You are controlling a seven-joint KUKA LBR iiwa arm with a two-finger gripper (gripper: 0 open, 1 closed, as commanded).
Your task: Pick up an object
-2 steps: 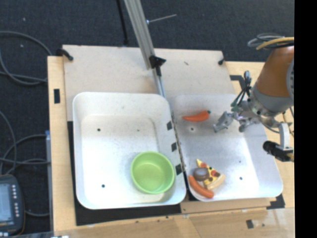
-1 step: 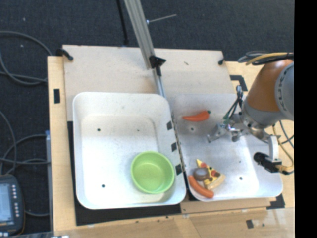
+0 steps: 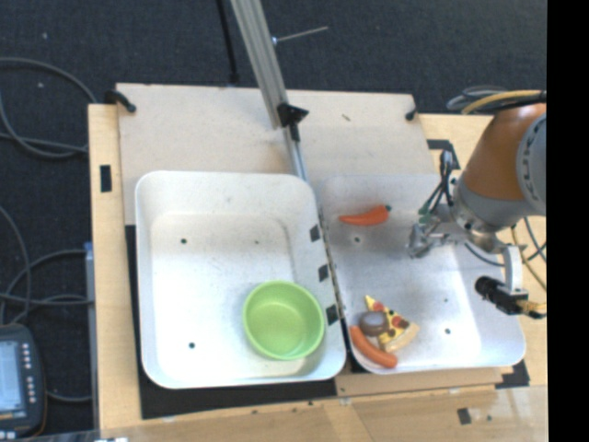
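A red chili pepper [image 3: 364, 215] lies near the back of the right bin [image 3: 460, 339]. At that bin's front left corner sit a pizza slice toy [image 3: 394, 330], a small brown round piece [image 3: 373, 321] and an orange sausage [image 3: 373, 347], bunched together. A green bowl [image 3: 283, 319] stands in the left bin [image 3: 184, 247] near its front right corner. My gripper [image 3: 421, 244] hangs low over the right bin's middle, to the right of the chili and apart from it. Nothing shows between its fingertips.
A slanted aluminium post [image 3: 262, 49] rises from the bench behind the bins. Cables run around the arm [image 3: 502, 168] at the right. The tan bench edge [image 3: 106, 247] frames both bins.
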